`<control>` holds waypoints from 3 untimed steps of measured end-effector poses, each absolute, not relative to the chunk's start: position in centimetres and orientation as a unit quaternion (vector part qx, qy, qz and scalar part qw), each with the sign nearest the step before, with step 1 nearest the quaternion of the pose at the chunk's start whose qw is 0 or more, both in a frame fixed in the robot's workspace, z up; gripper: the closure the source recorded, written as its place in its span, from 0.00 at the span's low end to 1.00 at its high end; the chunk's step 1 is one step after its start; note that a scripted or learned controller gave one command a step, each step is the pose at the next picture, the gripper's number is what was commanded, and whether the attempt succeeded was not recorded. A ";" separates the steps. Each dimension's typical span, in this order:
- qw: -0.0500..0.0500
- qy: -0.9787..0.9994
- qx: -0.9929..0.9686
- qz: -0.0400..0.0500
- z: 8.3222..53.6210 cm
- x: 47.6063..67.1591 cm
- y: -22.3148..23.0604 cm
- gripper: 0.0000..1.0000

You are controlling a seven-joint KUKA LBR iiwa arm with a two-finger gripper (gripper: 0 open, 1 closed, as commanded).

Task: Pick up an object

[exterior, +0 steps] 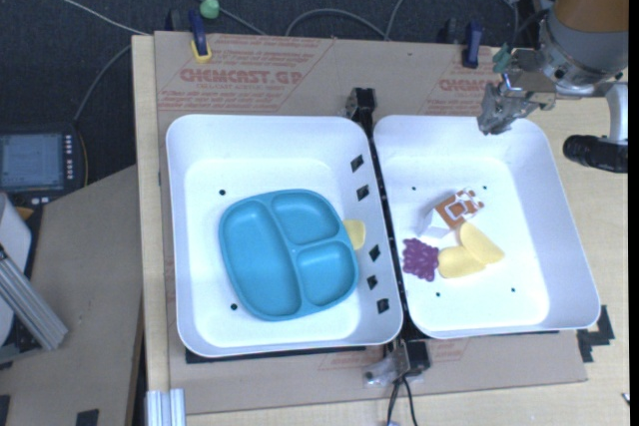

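The gripper (496,120) hovers over the right bin's (529,314) far rim; I cannot tell its state. Toys (461,244) lie mid-bin, crowded, so descend squarely on the outermost one.

Both bins, left (190,214) and right (559,244), look like smooth white plastic with a soft sheen, and the divided blue tray (285,254) in the left one is glossy moulded plastic. The board (300,65) beneath them is matt brown cardboard printed with red lettering. At the far right, the gripper (496,118) looks like dull grey metal.
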State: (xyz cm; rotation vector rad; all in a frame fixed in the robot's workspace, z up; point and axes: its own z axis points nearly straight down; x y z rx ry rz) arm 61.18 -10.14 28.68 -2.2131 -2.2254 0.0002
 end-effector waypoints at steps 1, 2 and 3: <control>0.002 -0.708 -0.706 0.001 28.4 59.4 -5.1 1.00; 0.002 -0.708 -0.706 0.001 27.8 57.7 0.0 1.00; 0.003 -0.709 -0.705 0.001 25.5 57.4 5.4 1.00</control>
